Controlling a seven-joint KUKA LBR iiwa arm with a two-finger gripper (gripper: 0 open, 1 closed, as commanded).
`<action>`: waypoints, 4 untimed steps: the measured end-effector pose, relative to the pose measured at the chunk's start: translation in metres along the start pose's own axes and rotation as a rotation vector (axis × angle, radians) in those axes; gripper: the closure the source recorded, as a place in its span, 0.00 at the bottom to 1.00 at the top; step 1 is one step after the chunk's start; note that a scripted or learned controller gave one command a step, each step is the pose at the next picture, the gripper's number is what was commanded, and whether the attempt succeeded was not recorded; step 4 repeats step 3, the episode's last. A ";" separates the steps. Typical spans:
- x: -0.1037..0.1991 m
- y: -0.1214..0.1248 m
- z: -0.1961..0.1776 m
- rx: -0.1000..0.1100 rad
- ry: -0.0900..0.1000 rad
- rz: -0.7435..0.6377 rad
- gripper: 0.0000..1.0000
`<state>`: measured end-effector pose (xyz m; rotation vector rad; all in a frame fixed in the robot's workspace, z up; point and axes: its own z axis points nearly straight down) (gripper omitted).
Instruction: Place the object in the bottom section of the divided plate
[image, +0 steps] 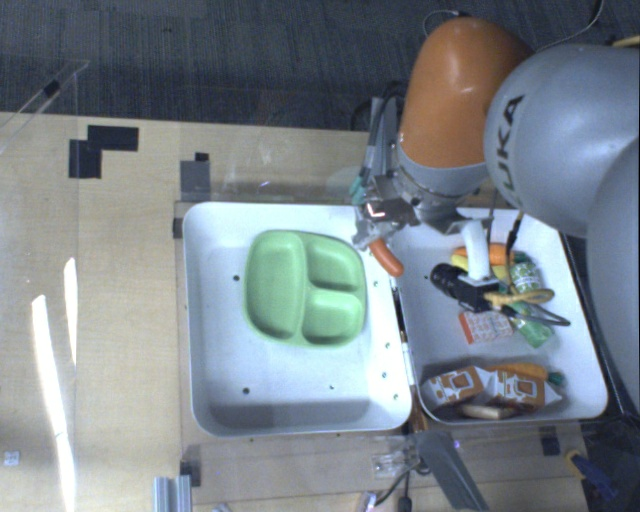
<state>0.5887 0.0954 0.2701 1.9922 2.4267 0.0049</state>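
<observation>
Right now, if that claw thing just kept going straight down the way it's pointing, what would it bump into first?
Probably the white floor of the left bin, just right of the green divided plate. The gripper has an orange object at its tip; depth is hard to judge here.

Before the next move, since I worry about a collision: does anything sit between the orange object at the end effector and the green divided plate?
Nothing visible does. The orange object hangs at the end effector by the left bin's right edge, and only bare white bin floor separates it from the green divided plate.
</observation>
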 end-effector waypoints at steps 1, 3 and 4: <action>0.047 0.011 0.015 0.001 0.000 0.048 1.00; 0.085 0.049 0.029 -0.001 0.000 -0.060 0.00; 0.085 0.049 0.029 -0.001 0.000 -0.060 0.00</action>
